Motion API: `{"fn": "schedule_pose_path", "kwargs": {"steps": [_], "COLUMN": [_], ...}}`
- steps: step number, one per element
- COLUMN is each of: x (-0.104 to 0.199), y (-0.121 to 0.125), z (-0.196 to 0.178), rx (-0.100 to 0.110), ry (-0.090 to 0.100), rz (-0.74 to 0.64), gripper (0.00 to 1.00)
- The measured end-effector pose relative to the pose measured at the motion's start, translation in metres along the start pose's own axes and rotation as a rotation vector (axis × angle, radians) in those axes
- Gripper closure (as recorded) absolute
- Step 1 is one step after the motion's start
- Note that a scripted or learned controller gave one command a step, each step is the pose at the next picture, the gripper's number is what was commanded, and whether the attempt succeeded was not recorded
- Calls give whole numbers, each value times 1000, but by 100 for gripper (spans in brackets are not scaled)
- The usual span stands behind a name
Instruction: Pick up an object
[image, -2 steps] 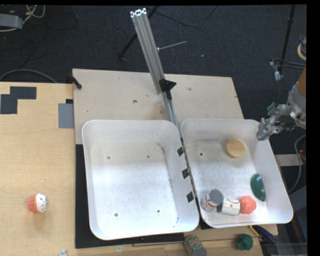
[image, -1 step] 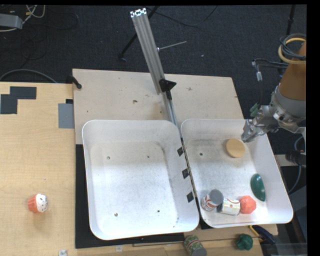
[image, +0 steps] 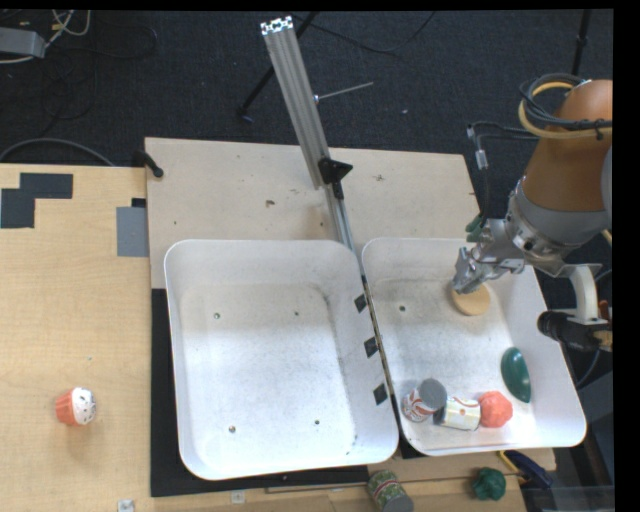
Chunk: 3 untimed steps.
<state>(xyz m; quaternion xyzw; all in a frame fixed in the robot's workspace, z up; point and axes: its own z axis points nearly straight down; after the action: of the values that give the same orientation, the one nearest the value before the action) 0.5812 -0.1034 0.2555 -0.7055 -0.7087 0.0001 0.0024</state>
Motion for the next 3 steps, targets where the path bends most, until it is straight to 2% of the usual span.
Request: {"fn": "schedule_pose_path", "kwargs": {"steps": [1,3], "x": [49,149], "y": [-21,-54], "z": [-2,29], "rx": [2,3], "ry": [0,-1], "rz": [0,0], "gripper": [100,100]}}
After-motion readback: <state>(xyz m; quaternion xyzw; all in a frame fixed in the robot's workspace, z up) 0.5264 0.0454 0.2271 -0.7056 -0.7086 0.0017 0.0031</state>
